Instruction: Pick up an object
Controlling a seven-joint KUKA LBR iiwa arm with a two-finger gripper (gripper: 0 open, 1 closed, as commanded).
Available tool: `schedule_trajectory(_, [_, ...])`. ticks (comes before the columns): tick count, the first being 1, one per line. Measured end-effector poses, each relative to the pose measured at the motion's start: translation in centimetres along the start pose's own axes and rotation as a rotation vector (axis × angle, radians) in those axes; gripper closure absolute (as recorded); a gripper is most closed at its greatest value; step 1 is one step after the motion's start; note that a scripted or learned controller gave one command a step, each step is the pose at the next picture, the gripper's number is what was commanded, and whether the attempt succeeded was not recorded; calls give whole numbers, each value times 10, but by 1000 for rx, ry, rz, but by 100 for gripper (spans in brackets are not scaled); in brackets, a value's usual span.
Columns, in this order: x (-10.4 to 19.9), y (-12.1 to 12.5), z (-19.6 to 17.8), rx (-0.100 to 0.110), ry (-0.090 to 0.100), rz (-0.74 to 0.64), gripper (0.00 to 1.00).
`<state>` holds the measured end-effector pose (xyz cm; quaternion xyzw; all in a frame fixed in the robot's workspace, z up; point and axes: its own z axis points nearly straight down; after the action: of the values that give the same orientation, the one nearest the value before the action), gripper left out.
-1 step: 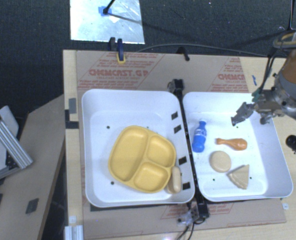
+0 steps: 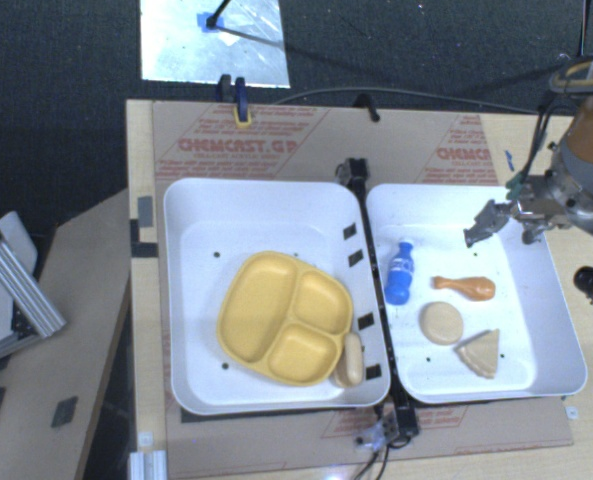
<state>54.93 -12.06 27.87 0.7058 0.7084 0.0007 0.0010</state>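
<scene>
The left bin point(image 2: 191, 268) holds a yellow divided tray point(image 2: 286, 316) with a pale roll point(image 2: 351, 360) against its lower right corner. In the right bin point(image 2: 536, 368) lie a blue bottle point(image 2: 400, 273), a tan disc point(image 2: 441, 322), a wedge point(image 2: 479, 352) and an orange drumstick point(image 2: 466, 287) (all apart). The gripper point(image 2: 504, 223) hovers above the bin's upper right, fingers spread, holding nothing.
</scene>
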Motion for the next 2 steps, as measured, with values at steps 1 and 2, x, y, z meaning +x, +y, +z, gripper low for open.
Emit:
schedule_trajectory(1, [-4,-5,60,5,1,2,0])
schedule_trajectory(2, [3,-10,106,6,2,2,0])
